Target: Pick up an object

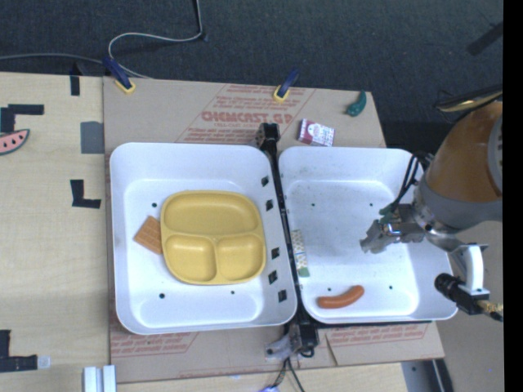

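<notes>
Camera view: 2 white bins point(131, 219) on cardboard point(237, 113).

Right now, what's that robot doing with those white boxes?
The robot arm reaches into the right bin from the right, its gripper low over the bin floor. A toy hot dog lies nearer the front edge, untouched. In the left bin a yellow divided plate sits over a brown cracker.

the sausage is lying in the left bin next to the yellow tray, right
Not quite. The sausage lies in the right bin, near its front edge. The yellow tray sits alone with a brown piece in the left bin. The camera view shows this.
</notes>
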